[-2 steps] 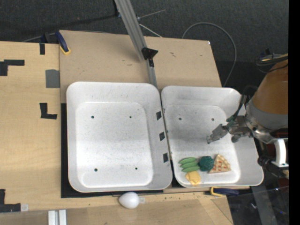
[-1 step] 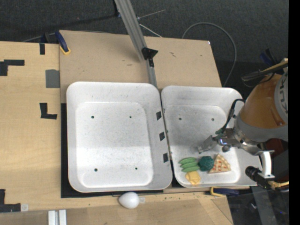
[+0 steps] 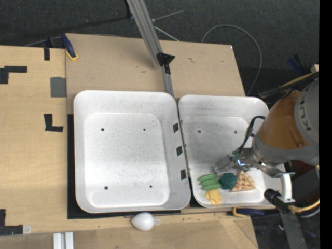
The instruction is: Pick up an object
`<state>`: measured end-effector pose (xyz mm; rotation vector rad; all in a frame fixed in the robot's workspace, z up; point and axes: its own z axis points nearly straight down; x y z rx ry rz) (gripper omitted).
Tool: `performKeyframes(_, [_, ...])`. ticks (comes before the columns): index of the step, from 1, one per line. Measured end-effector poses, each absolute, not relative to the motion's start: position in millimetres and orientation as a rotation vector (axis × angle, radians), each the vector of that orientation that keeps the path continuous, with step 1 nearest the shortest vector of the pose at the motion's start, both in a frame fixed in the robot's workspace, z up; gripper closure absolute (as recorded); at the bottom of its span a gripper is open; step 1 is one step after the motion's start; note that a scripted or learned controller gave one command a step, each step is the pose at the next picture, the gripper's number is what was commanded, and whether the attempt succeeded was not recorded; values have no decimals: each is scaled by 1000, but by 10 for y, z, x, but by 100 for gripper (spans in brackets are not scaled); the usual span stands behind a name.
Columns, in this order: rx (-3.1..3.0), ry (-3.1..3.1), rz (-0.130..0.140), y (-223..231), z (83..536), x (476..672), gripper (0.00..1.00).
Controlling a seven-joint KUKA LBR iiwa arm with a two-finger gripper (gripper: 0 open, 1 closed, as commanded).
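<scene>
Pincer (image 3: 232, 166) tips obscured above toys (image 3: 226, 182)

Robotics lab: plywood counter (image 3: 129, 61) with tape marks, twin white bins (image 3: 124, 100), loose cables (image 3: 244, 35), metal camera pole (image 3: 145, 22).

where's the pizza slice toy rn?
The pizza slice toy lies in the right bin's near corner, just right of the dark green toy, below the tool.
</scene>
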<state>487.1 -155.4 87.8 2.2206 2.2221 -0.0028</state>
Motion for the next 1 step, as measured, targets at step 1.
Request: performKeyframes(1, [2222,2224,-2,-1546,992,4872,100])
